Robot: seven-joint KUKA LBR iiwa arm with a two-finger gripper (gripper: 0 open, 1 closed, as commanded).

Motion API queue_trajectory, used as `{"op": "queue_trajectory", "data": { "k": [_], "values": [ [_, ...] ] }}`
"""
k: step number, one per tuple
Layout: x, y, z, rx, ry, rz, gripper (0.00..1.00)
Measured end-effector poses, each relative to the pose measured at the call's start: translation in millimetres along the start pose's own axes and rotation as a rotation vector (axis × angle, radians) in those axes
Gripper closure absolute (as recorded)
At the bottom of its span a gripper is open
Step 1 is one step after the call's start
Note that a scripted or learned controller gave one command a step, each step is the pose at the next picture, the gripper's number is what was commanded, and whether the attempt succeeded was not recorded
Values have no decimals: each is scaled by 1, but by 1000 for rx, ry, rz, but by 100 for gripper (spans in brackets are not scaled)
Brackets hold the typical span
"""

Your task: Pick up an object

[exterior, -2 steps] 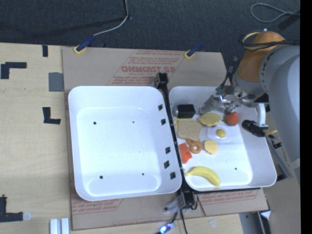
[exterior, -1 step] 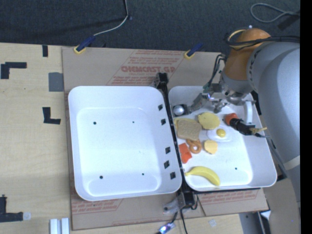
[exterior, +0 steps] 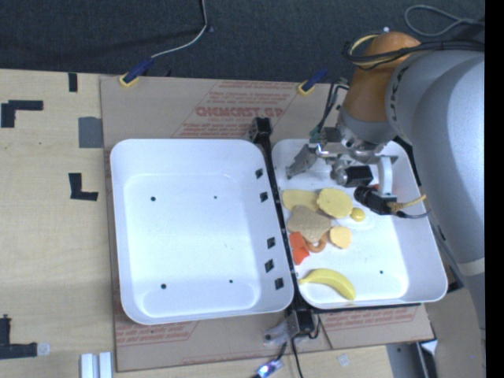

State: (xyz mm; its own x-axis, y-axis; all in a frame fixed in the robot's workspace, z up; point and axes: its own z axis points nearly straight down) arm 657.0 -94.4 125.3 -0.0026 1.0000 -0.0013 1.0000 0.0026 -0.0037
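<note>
The right bin (exterior: 409, 278) holds a heap of small toy foods. A yellow banana (exterior: 329, 283) lies near its front edge. Further back are a tan flat piece (exterior: 309, 224), a yellow round piece (exterior: 334, 203), a pale yellow piece (exterior: 297, 199), an orange disc (exterior: 341, 237) and a red-orange piece (exterior: 300, 248). My gripper (exterior: 321, 168) hangs over the far part of this bin, just behind the heap. Its fingers (exterior: 302, 162) stand open with nothing between them.
The left bin (exterior: 189, 227) sits beside the right one, with a black hinge strip (exterior: 272, 227) between them. The bulky grey arm (exterior: 449, 132) covers the right side. Both bins rest on a cardboard sheet (exterior: 228, 113). A cable (exterior: 177, 50) trails at the back.
</note>
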Motion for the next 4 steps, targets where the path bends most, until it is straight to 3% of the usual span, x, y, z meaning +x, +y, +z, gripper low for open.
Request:
{"op": "queue_trajectory", "data": {
  "k": [1,2,3,4],
  "values": [
    [-11,-20,43,-2,0,0,0],
    [2,-87,41,-2,2,0,0],
    [3,-85,33,0,2,-3,100],
    [56,-91,-63,-9,3,-6,100]
  ]
}}
